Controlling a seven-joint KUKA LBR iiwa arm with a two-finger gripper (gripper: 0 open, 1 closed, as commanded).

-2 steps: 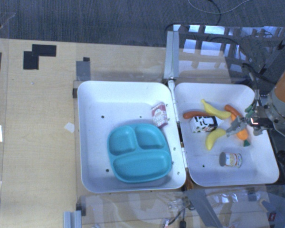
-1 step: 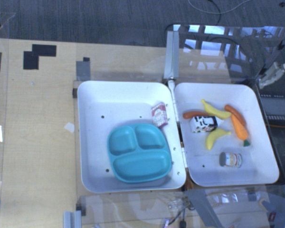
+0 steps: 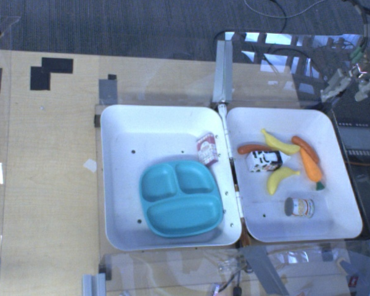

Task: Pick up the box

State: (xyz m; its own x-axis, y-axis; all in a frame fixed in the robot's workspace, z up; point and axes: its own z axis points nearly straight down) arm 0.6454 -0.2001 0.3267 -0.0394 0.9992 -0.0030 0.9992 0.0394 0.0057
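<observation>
One small box (image 3: 207, 148) — red and white, tilted — beside the teal tray (image 3: 180, 197).

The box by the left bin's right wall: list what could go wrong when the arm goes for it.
1. The box lies tilted close against the left bin's right wall, so a finger may strike the wall instead of sliding beside it.
2. The blue tray sits just below the box; a low approach could catch its rim.
3. The gripper waits beyond the right bin and must cross it.
</observation>
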